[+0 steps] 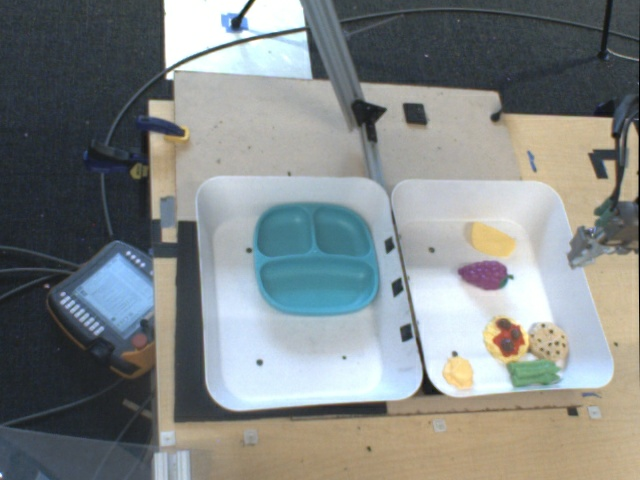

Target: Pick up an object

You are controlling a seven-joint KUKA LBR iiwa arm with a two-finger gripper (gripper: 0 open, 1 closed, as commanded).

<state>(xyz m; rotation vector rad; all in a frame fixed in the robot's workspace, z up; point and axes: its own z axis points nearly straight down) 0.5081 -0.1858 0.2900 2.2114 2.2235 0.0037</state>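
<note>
Right bin [560, 218] holds the objects: yellow piece [492, 238] and purple grapes [484, 274] at centre, pizza [506, 338], cookie [548, 342], green piece [533, 372] and small yellow item [458, 371] lower down. The gripper [590, 246] hangs at that bin's right rim, frame's right edge; state of the jaws cannot be told. Left bin [225, 358] carries a teal divided plate [316, 259].

Only a sliver visible at the right edge of the frame: small grey metal pincer [588, 249], blocky and angular, pale highlights on its faces, hung below a slim grey stem with thin dark cables looping down beside it
</note>
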